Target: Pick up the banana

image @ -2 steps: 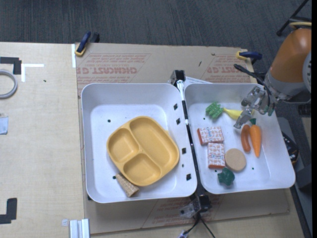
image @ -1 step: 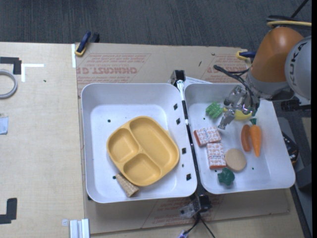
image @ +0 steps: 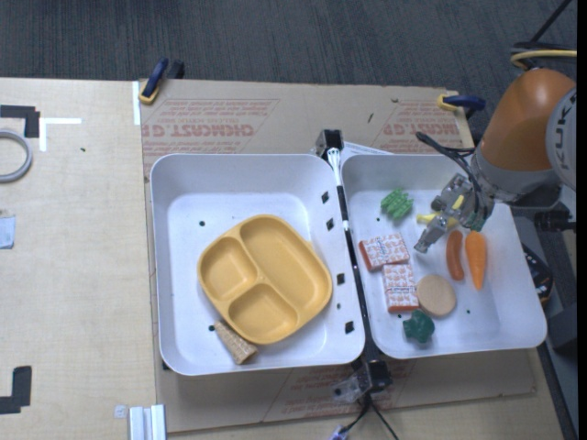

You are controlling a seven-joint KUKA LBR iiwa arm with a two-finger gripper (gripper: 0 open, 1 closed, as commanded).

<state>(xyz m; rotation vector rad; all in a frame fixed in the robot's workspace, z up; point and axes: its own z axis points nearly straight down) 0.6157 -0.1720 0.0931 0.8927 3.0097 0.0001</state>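
The gripper [image: 440,223] hangs low over the right bin [image: 514,333], placed right above the banana [image: 427,218] as if lining up a grasp; how wide it stands cannot be told, and nothing is seen held in it. Just a short yellow piece of the banana shows, just beside the green leafy piece [image: 397,203], its long axis seemingly running left to right, mostly hidden beneath the gripper.

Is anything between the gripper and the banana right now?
Nothing visible. The gripper sits right over the banana in the right bin; only a yellow sliver shows beside it. The carrots lie to one side.
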